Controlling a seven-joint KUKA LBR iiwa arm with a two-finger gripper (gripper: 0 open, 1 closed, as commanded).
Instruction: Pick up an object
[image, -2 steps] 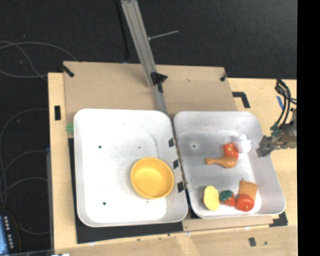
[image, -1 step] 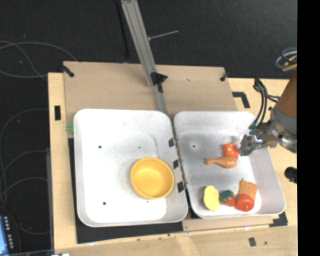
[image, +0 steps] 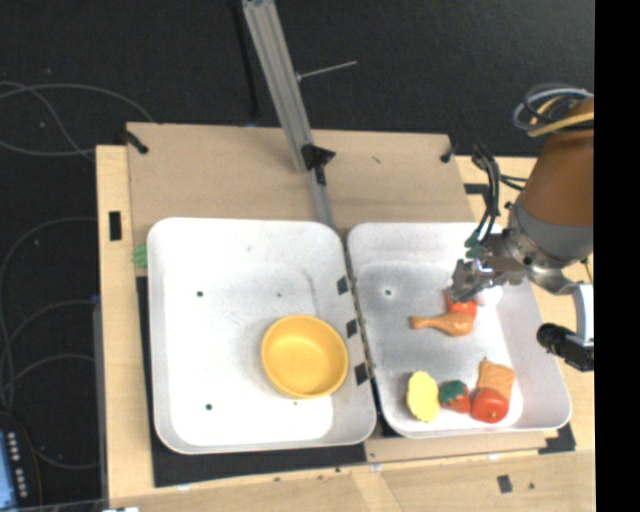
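My gripper (image: 470, 285) hangs low over the upper right part of the right bin (image: 400, 260). Directly beneath its tip lies a small red-orange object (image: 464, 307), touching or nearly touching it. A tan-orange piece with a thin neck (image: 443, 323) lies just left of and below that. Along the bin's front edge sit a yellow oval item (image: 423, 396), a small green piece (image: 455, 389), a red tomato-like ball (image: 488, 405) and an orange chunk (image: 496, 377).
The left bin (image: 220, 270) holds a yellow bowl (image: 305, 355) near its front right corner. A grey metal post (image: 285, 90) slants up from behind the bins. Black clips (image: 352, 330) sit along the seam between the bins.
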